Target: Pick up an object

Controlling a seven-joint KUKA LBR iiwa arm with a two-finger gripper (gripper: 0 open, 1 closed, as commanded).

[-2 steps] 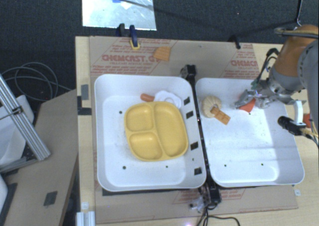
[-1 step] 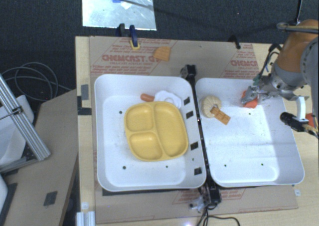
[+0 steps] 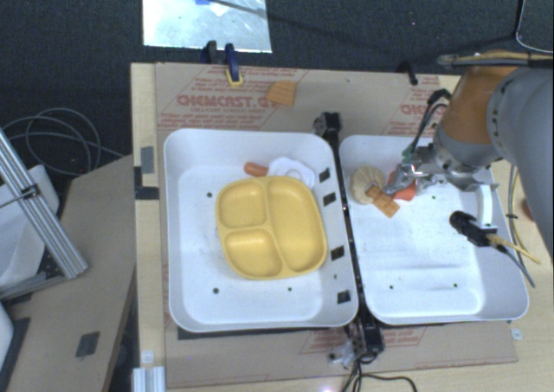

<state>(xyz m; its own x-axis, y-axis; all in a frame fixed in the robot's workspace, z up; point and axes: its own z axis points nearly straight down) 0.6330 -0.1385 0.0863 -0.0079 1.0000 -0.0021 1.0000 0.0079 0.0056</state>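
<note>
Camera view: arm (image 3: 485, 113) low over right bin (image 3: 433, 295)

Both white bins, the left bin (image 3: 186, 208) and the right bin (image 3: 433, 286), look like smooth, slightly glossy plastic. The yellow divided tray (image 3: 268, 230) has a matt plastic finish. The desk (image 3: 234, 98) shows printed brown cardboard, dull and flat. The silver sheet (image 3: 206, 1) behind it gleams like crinkled foil.

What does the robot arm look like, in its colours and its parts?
The thick rounded grey arm carries an orange band above the wrist. A thin dark cable runs down beside it. The small metallic tool has red parts near its tip.
</note>
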